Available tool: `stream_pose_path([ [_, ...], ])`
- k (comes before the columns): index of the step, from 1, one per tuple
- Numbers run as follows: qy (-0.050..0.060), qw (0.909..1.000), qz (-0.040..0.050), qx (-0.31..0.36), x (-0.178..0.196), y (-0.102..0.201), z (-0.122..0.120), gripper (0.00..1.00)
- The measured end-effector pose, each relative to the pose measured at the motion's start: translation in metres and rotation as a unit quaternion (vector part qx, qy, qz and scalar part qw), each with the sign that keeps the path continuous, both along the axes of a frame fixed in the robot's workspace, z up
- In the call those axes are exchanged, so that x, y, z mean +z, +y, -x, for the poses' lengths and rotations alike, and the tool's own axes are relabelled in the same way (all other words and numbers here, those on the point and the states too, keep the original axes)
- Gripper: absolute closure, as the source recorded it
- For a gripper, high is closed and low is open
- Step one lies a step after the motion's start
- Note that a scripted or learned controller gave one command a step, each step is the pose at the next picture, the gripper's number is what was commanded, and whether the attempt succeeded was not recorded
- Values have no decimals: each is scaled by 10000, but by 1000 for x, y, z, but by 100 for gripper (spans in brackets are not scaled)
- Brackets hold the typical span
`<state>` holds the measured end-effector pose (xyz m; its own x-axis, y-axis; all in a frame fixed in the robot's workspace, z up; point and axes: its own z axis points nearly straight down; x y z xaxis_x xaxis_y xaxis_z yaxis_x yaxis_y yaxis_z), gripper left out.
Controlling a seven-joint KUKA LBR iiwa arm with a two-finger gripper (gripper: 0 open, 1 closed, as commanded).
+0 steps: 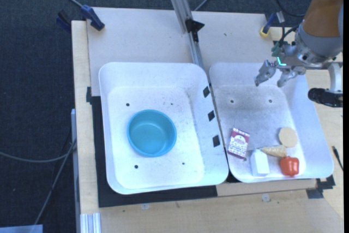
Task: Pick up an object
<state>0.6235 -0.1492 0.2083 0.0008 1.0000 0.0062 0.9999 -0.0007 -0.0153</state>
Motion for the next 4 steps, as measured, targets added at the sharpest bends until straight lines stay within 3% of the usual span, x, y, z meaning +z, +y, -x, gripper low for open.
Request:
stream_pose_path([
  [1, -36, 10000, 4, 3, 4, 0, -2, 0],
  [3, 9, 10000, 2, 5, -110, 5, -7, 0],
  [4, -49, 10000, 3, 8, -92, 5, -10, 100],
])
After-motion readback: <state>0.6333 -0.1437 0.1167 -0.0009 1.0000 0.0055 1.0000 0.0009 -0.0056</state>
